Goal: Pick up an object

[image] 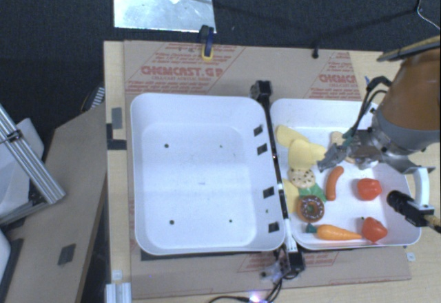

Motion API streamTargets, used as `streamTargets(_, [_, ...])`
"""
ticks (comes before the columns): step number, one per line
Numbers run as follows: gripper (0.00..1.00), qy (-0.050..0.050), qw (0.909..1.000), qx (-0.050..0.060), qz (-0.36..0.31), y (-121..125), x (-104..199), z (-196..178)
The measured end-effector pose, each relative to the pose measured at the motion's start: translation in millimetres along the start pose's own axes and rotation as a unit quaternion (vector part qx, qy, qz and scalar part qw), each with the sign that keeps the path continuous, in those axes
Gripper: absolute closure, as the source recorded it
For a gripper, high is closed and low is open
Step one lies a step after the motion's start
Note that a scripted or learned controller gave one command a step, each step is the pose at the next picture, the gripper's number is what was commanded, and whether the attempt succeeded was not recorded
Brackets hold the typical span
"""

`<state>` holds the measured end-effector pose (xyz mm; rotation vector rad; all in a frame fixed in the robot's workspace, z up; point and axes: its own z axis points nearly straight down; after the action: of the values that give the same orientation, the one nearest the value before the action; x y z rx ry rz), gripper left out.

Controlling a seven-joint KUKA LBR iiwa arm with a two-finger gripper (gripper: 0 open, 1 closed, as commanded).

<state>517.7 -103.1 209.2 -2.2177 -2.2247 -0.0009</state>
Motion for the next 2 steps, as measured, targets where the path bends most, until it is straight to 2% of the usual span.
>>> streamTargets(1, [0.00,0.001,1.0000,0.004,0.001,-16.2,5.7,82.4])
streamTargets(2, [0.00,0.000,1.0000,0.000,0.001,-13.8,4.8,78.3])
